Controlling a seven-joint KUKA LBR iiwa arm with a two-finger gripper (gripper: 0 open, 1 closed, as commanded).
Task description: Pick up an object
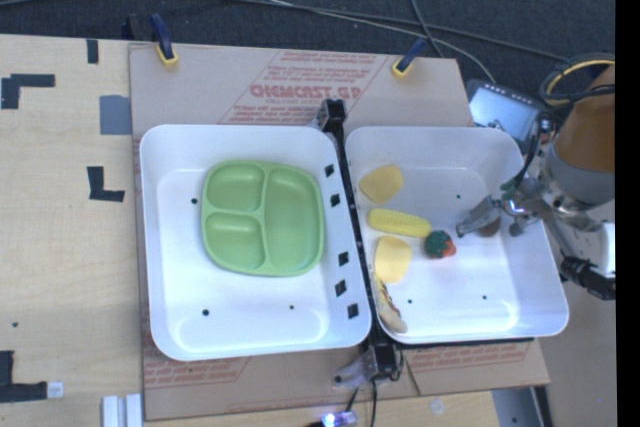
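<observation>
Plate first: a green divided plate (264, 218) sits in the left bin (170, 315), a little above the bin's centre, flat on the white floor. Across the black divider (345, 215) we're into the right bin (540, 310), and here's the clutter. A pale yellow round piece (381, 183) lies near the divider at the top; just below it a yellow corn cob (399, 222) lies slanting; below that another yellow piece (392, 259), and a tan-and-white scrap (390, 313) down in the bin's near left corner. Just right of the corn there's a small green-and-red object (438, 244), near the bin's middle. And right beside it, the gripper (482, 223) is down in the bin, fingers pointing left toward that small object with nothing visibly between them; whether they're spread or closed, I can't tell. The grey arm (575, 170) with its orange band comes in over the right rim.
</observation>
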